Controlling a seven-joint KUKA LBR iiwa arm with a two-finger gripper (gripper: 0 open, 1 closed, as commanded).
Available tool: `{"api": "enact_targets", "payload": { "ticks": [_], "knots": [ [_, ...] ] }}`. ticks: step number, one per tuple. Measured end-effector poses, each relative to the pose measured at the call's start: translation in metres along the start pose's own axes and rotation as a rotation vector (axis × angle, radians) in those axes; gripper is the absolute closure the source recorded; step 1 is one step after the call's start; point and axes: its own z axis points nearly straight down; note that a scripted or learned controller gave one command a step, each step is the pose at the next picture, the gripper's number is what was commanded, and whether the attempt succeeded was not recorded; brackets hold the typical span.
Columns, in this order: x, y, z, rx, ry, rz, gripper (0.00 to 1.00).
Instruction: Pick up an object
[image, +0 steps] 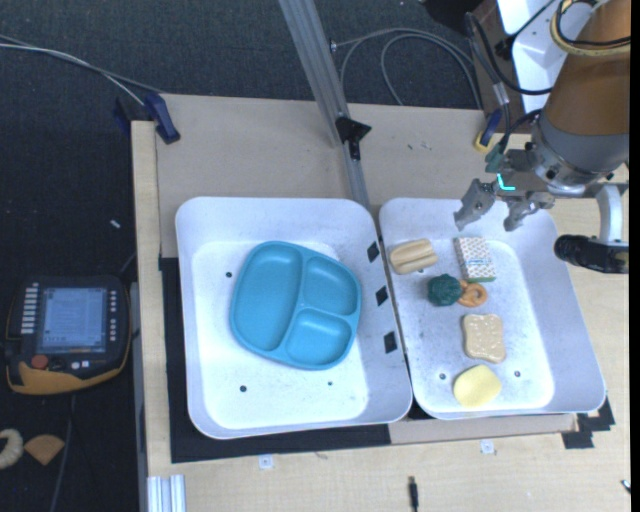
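I see the table (290, 480) carrying two white bins. The left bin (200, 300) holds a blue divided plate (296, 303). The right bin (565, 330) holds the pickable things: a tan bread-roll shape (412, 255), a small patterned box (476, 258), a toast-like slice (485, 337), a yellow lemon-like lump (477, 386), a dark green lump (445, 290) touching a small orange ring (473, 294). My end effector (497, 210) hovers over the bin's far edge, fingers spread apart, with nothing between them.
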Motion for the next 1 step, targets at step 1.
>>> {"api": "enact_targets", "payload": {
  "ticks": [1],
  "knots": [
    [0.0,0.0006,-0.0013,-0.003,0.0,0.0,0.0]
  ]
}}
